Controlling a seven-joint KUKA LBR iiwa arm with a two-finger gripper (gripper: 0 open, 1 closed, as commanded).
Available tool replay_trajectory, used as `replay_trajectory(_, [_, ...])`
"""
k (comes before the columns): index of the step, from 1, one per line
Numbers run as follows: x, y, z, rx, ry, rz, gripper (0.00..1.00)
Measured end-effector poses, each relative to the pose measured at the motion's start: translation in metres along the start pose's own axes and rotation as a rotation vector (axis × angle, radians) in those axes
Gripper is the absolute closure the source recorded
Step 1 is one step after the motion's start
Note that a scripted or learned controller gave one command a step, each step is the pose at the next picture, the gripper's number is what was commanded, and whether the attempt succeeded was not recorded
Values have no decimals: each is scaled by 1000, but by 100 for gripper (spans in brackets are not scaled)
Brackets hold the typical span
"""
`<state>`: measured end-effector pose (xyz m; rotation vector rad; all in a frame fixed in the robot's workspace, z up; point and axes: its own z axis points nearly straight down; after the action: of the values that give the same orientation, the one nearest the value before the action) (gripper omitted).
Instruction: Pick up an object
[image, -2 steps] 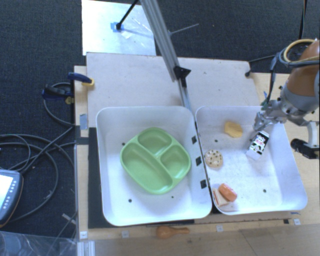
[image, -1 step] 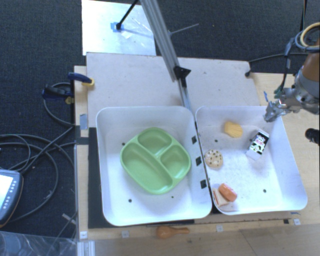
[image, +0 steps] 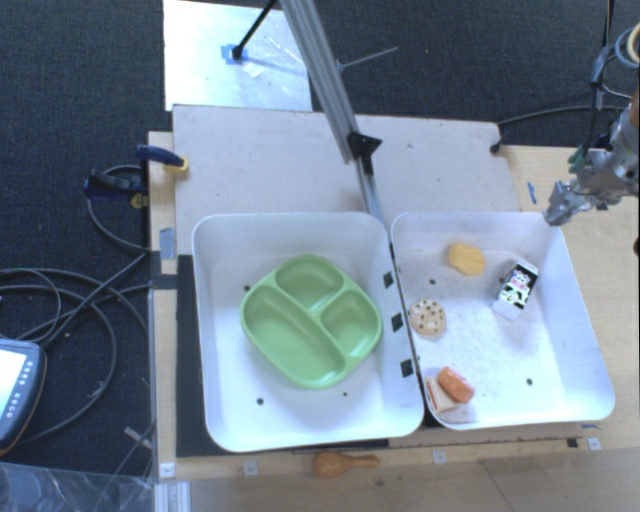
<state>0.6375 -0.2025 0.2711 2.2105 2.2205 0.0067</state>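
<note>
Hand: the grey metal hand (image: 560, 210) hangs at the far right, just past the far right corner of the right bin. I cannot tell how its tips are set. Nothing is seen in it.
Right bin: a shallow white plastic tray (image: 585, 340) with smooth walls and round corners.
Milk carton: a small box (image: 516, 288) with black and white cow spots lies tipped over, far right in the right bin.
Yellow piece: a round, flat, orange-yellow bit (image: 466, 260) like a biscuit sits far in the same bin.
Cookie: a pale round cookie (image: 428, 318) with dark dots lies near the left wall.
Hot dog: an orange-red sausage in a pale bun (image: 452, 388) rests in the near left corner.
Left bin: the same kind of white tray (image: 215, 330), touching the right one.
Green plate: a smooth green plastic plate (image: 312, 320) with three dips lies in the middle of the left bin.
Bench: flat, light wood and board (image: 270, 160).
Brown thing: a small tan pear-shaped toy (image: 344, 462) lies on the bench near the bins' near edge.
</note>
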Motion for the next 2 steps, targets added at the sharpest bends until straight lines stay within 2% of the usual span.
replay_trajectory(1, [56,-2,3,7,5,-7,100])
replay_trajectory(2, [120,7,11,7,5,-7,100])
